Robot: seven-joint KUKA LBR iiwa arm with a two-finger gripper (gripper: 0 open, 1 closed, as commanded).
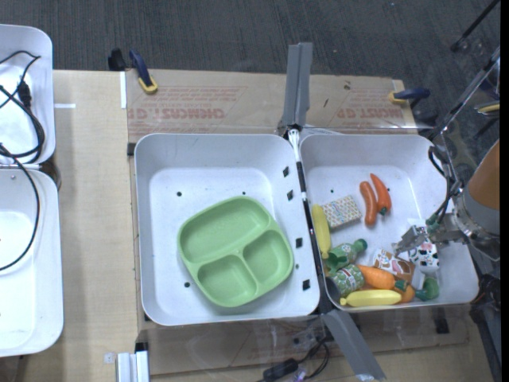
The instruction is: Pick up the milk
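The milk (428, 255) is a small white carton with black cow patches, lying near the right wall of the right bin (350, 153). My gripper (414, 239) reaches in from the right and hangs just over the carton's upper left side, close to it or touching it. The grey arm with its orange band (487, 183) stands over the bin's right rim. From this angle I cannot make out whether the carton is gripped.
Toy food crowds the bin's front: carrot (378, 277), yellow banana (371, 298), green bottle (347, 253), green can (348, 278), a small printed box (385, 259). Two sausages (374, 199) and a speckled block (342, 211) lie farther back. The left bin holds a green divided plate (235, 251).
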